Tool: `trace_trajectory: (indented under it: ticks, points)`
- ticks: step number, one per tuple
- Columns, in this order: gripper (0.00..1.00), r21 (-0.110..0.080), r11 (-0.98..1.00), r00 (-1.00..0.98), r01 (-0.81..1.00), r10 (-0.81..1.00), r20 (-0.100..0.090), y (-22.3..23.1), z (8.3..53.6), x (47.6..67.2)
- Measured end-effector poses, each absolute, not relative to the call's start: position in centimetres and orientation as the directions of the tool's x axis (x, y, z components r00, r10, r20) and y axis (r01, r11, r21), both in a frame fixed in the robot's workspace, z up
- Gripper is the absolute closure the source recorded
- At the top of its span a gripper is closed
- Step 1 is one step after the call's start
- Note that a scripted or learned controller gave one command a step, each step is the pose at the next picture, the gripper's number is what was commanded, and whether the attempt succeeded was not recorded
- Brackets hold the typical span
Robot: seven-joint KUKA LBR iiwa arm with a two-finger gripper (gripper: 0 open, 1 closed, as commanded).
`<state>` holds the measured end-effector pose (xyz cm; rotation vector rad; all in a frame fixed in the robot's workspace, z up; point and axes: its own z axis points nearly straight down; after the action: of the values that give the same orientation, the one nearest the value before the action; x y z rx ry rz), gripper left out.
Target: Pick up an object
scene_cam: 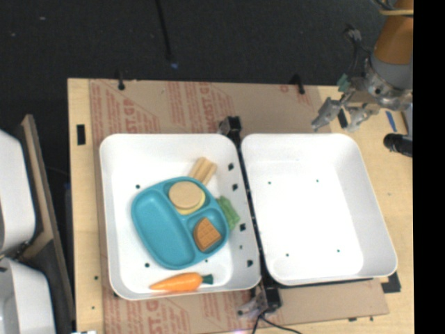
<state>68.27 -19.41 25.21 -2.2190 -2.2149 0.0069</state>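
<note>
**Desk:** What does the bench look like?

**Photographer:** A pale wooden bench [90,186] topped with printed brown cardboard [160,106], set against a dark floor. Two shallow white plastic bins sit side by side, their inner rims touching: the left bin [118,186] and the right bin [316,211]. White equipment stands at the far left edge.

**Desk:** And the arm?

**Photographer:** The grey arm with its orange band [396,37] hangs at the upper right, its two-finger metal gripper [337,115] poised above the far rim of the right bin. The two fingers are spread apart, with nothing between them.

**Desk:** Where are the objects?

**Photographer:** All in the left bin, well apart from the jaws, down and to their left. A blue compartment tray [174,225] carries a round tan biscuit [187,195] and a brown waffle-like square [207,234]. A pale wooden block [203,169] touches the tray's far edge, a green piece [229,213] lies beside its right edge, and an orange toy carrot [179,282] lies along the bin's near wall, farthest from the jaws.
</note>
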Motion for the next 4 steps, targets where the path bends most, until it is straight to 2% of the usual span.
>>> trace_trajectory:
  ticks: [1,3,4]
  points:
    - [0.0,0.001,0.0,0.0,1.0,1.0,0.0,-19.4,25.8,68.4]
    - [0.0,-0.004,-0.001,0.001,1.0,1.0,0.0,-20.1,16.4,67.7]
    - [0.0,-0.004,-0.001,0.001,1.0,1.0,0.0,-20.6,10.2,67.5]
